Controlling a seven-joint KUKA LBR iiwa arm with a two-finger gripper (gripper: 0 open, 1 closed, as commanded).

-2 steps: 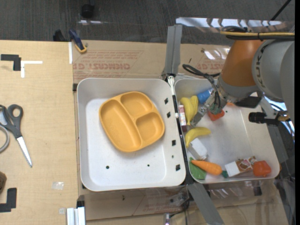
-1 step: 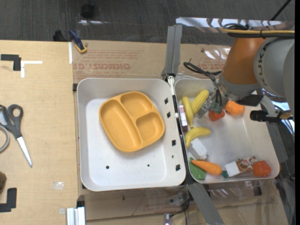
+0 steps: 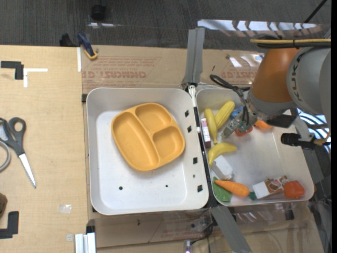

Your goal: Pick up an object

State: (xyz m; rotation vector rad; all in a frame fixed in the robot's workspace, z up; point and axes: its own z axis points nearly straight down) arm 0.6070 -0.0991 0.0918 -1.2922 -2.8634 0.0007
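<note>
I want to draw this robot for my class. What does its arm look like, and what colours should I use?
Use grey and orange. The arm is thick and rounded, with smooth grey shells and a big glossy orange band above the wrist. Thin black cables loop beside the wrist. The gripper at the end is small, dark and metallic, much narrower than the arm.

Just one fixed cam here, mounted above the bench [image 3: 42, 141] and tilted down at a slant, so the far edge and dark floor [image 3: 131, 9] sit up top. It's pulled back enough to fit both white bins: left bin [image 3: 97, 157], right bin [image 3: 295, 162]. Arm [image 3: 295, 80] enters from the right.
</note>
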